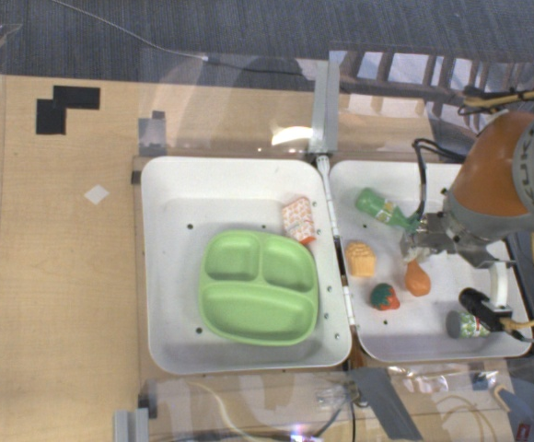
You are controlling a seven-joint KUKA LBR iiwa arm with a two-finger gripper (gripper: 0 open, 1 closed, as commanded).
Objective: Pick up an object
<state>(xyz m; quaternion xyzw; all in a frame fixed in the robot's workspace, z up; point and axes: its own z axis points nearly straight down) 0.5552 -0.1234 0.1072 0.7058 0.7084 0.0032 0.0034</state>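
Gripper (418,247) was seen low in right white plastic bin (377,334), directly above small orange rounded toy (418,280); finger state could not be told. Smooth green bottle (383,209) lay tilted just beside. Yellow waffle-textured block (361,259) and red-green toy (384,296) were nearby. Glossy green divided plate (260,286) was placed in left bin (170,247).

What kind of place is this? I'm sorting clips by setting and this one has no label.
Probably a robotics lab test bench. A grey and orange robot arm reaches over two white bins, one holding toy food such as a carrot, the other a green divided plate. Clear panels fence the wooden bench.
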